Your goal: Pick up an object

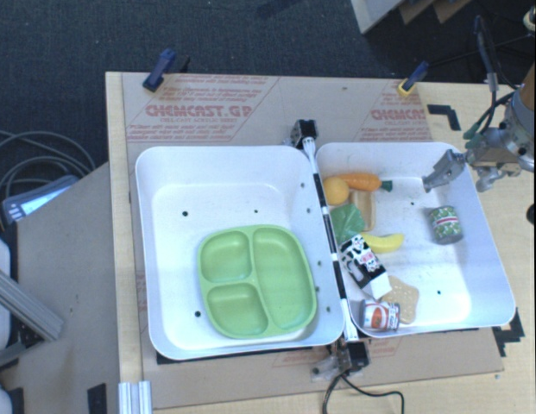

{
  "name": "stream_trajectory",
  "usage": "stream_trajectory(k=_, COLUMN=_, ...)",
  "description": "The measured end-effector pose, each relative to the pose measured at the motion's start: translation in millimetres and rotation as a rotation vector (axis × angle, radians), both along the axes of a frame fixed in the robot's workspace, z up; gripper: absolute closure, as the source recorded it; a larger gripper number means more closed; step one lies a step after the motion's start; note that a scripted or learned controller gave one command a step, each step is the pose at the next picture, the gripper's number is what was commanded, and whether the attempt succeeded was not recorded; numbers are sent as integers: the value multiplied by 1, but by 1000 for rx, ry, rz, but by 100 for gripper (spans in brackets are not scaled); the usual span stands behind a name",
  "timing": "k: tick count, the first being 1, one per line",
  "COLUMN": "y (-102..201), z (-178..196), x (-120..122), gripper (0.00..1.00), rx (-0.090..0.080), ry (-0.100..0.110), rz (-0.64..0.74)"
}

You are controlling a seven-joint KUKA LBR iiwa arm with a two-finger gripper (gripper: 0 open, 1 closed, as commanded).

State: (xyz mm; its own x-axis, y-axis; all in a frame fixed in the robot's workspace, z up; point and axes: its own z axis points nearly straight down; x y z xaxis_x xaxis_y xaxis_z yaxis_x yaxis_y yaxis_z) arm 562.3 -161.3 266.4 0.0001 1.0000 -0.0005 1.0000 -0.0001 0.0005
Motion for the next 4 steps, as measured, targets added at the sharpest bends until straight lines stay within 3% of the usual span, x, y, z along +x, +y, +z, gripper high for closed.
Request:
stream_trajectory(k=1, y=-46, z=-148, x=11, gripper=0, rx=1, ry=3, rz=-1)
stream_trajectory(k=2, y=3, z=-183, x=-18, gripper=0, rx=2, ry=3, rz=1)
stream_trajectory(k=3, y=59, z=-182, x=27, gripper=0, rx=1, ry=-1, rz=2)
stream_trajectory(k=4, y=53, z=-182, x=3, gripper=0, rx=1, ry=2, rz=0)
